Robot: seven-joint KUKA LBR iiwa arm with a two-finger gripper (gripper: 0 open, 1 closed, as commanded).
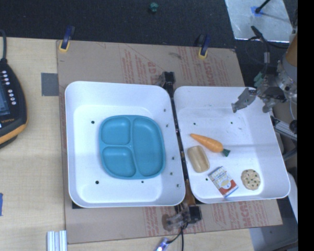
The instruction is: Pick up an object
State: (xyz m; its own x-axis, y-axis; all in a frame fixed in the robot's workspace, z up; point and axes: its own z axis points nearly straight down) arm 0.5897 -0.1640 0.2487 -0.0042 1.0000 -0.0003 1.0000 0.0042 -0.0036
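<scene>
So the end effector (pixel 255 100) hangs open and holding nothing over the right bin's (pixel 209 101) far right corner, and the carrot (pixel 207 143) sits toward the bin's middle, lying long-ways roughly across the bin, nearest of the bunch.

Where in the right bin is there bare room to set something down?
The right bin has bare floor across its far half, between the carrot and the back wall, under the gripper. The near strip is crowded: bread roll, small carton, cookie.
</scene>
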